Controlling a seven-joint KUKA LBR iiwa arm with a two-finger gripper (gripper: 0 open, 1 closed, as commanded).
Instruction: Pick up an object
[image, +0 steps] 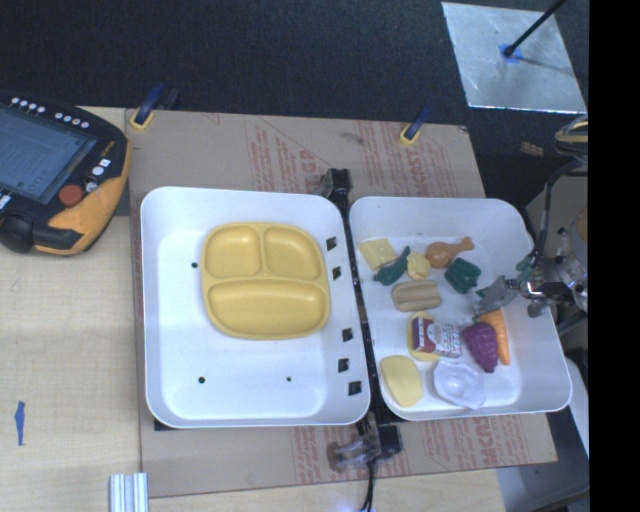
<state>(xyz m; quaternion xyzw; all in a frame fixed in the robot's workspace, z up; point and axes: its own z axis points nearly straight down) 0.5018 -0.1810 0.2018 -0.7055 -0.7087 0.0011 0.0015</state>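
Cardboard-covered bench (300, 150), dark carpet (300, 50)

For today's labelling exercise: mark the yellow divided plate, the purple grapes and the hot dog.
yellow divided plate (266, 280): camera view, on the ridge above its large lower compartment.
purple grapes (482, 345): camera view, middle of the bunch.
hot dog (416, 295): camera view, centre of the bun.

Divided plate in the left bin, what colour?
Yellow; the divided plate shows clearly in the camera view.
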